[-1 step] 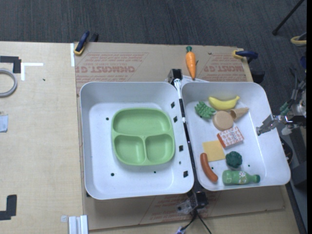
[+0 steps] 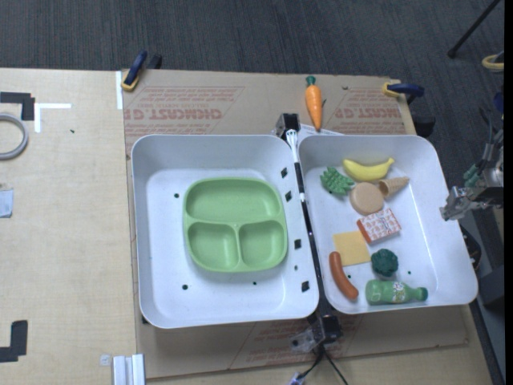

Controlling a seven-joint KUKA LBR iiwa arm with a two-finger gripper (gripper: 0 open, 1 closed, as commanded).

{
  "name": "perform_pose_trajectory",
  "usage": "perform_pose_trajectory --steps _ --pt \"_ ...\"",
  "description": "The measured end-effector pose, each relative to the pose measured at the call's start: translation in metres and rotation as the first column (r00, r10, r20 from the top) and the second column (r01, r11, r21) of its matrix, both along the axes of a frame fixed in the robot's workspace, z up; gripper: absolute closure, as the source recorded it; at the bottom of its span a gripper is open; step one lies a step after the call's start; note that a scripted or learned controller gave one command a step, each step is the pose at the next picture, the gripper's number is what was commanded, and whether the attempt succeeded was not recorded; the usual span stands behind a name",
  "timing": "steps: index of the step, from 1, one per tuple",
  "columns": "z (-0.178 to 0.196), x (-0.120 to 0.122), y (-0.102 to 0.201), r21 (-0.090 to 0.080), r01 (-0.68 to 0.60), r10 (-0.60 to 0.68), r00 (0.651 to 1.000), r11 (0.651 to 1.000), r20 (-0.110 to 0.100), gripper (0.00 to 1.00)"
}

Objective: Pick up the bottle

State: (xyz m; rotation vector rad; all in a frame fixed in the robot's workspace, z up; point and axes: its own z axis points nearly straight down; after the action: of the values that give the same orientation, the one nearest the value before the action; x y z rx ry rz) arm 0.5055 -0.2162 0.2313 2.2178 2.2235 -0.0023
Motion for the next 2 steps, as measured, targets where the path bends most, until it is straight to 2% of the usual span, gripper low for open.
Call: perform_pose_trajectory --steps 1,2 --pt "0.012 -0.028 0.066 0.002 -0.019 0.019 1.0 1.0 -0.001 1.0" --pt "-0.033 -0.028 0.136 0.001 0.063 -0.063 0.998 0.998 -0.002 1.0"
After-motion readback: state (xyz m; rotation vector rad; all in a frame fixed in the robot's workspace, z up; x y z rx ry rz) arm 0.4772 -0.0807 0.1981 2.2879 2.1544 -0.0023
